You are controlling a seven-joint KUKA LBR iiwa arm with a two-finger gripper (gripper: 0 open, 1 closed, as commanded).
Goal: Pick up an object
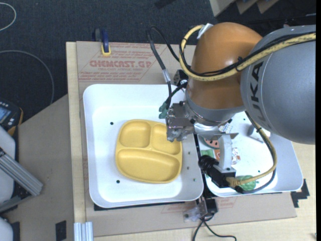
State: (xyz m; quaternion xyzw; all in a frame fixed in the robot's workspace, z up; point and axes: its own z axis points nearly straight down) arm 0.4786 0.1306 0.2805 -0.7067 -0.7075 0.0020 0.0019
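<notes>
A yellow divided plate (145,152) with three compartments lies flat in the left white bin (100,114). My gripper (173,130) hangs over the plate's upper right corner, next to the wall between the two bins, and seems to touch or nearly touch the plate's rim. The grey and orange arm covers much of the right bin (286,179). Beneath it show a green thing (249,183) by the front rim, a small pink and orange item (212,144), and a small printed packet (234,157).
Both bins rest on a brown board (120,62) with red lettering. A blue and yellow clamp (105,40) sits at the board's far edge. Dark floor with cables lies beyond, and grey equipment stands at the left.
</notes>
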